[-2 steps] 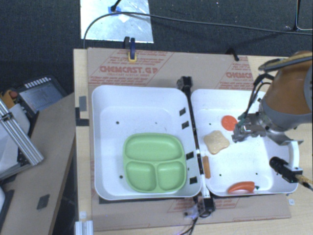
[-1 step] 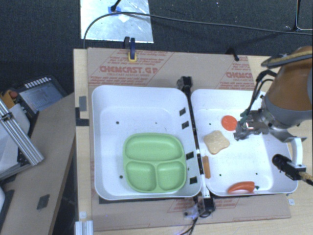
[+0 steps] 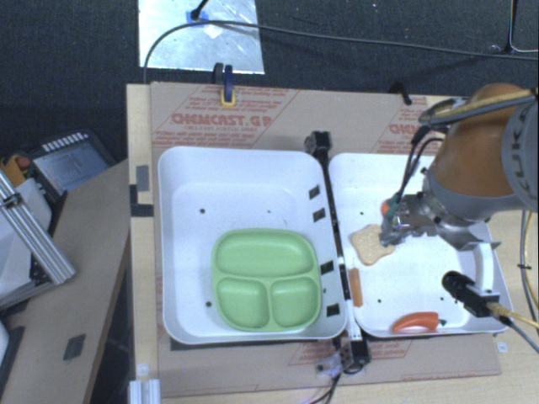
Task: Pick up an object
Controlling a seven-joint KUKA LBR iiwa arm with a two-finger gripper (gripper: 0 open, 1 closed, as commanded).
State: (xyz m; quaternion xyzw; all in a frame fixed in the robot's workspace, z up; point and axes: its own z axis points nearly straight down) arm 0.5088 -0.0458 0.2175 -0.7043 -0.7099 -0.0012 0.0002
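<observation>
End effector (image 3: 392, 228): low in the right bin (image 3: 480, 259), at the cookie's right edge; it seems to touch it, but how far open it stands cannot be told.
Cookie (image 3: 369, 244): tan, flat, near the bin's left wall.
Sausage (image 3: 355, 287): by the same wall, nearer the front.
Carrot (image 3: 415, 321): front edge.
Left bin (image 3: 185, 175): green plate (image 3: 266, 278) toward its front.

Glossy white plastic bins (image 3: 253, 171), matt green plastic divided plate (image 3: 265, 278), bare brown cardboard underlay (image 3: 278, 112).
</observation>
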